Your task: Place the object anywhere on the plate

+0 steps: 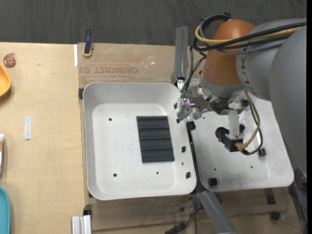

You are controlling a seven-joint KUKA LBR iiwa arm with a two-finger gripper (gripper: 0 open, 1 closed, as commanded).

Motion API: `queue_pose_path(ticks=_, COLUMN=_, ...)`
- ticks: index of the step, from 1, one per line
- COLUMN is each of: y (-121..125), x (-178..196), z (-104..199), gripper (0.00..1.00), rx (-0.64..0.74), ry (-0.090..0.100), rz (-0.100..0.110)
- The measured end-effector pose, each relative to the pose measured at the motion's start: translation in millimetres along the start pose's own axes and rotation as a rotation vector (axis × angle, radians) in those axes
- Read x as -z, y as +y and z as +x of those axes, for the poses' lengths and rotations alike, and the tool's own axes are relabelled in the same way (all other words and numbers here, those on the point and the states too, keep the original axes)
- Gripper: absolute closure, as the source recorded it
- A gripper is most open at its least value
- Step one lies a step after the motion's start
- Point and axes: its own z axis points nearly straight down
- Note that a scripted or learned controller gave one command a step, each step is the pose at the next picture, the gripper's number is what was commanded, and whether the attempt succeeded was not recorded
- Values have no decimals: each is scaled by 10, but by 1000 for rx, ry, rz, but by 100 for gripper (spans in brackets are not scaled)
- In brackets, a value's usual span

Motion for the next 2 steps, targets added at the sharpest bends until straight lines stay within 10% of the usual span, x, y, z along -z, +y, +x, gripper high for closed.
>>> queue_pose_path(ticks=1, y=-371, x=2, z=581, gripper=100, rx=1, ry=-1, rz=0)
queue_pose_path(ticks=2, y=-453, x=617, z=938, gripper=100, rx=462, ry=-1, rz=-2)
